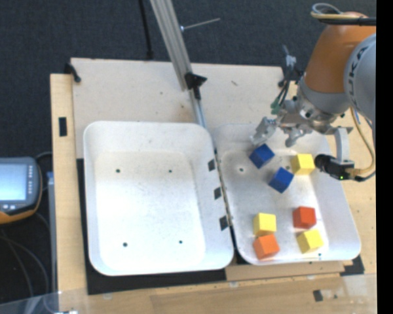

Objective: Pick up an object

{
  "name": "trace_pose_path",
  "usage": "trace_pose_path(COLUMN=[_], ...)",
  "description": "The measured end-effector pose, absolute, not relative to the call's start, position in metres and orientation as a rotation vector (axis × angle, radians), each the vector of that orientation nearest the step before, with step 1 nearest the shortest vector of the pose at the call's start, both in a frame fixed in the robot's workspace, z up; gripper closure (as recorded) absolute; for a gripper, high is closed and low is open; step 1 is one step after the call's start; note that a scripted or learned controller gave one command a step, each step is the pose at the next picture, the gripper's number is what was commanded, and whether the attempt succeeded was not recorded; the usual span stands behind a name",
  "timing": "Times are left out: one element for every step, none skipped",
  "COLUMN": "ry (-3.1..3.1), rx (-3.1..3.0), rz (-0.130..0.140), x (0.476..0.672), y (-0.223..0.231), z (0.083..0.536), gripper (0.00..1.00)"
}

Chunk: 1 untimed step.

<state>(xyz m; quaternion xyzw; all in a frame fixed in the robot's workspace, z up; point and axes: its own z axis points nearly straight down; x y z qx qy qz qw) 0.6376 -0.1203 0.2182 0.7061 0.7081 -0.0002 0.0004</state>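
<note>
My gripper [278, 133] hangs open over the back of the right bin [340, 241], its two fingers spread with nothing between them. One fingertip [262, 131] is just above a blue cube [261, 156]. A second blue cube [281, 179] lies a little further forward. A yellow cube [302, 163] sits right of them. Toward the front lie another yellow cube [264, 223], an orange cube [266, 246], a red cube [304, 217] and a third yellow cube [310, 241].
The left bin [150, 195] stands beside the right one, their rims meeting at clips [217, 191]. A slanted aluminium rail [173, 34] rises behind the bins. A grey device [10, 185] sits off the bench at left. Cables [344, 165] hang by the wrist.
</note>
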Motion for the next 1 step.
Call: trace_pose_path(ry=[2.208], rx=[2.218], rz=[0.003], x=[0.6079], y=[-0.2086], z=[0.3451], gripper=[0.00])
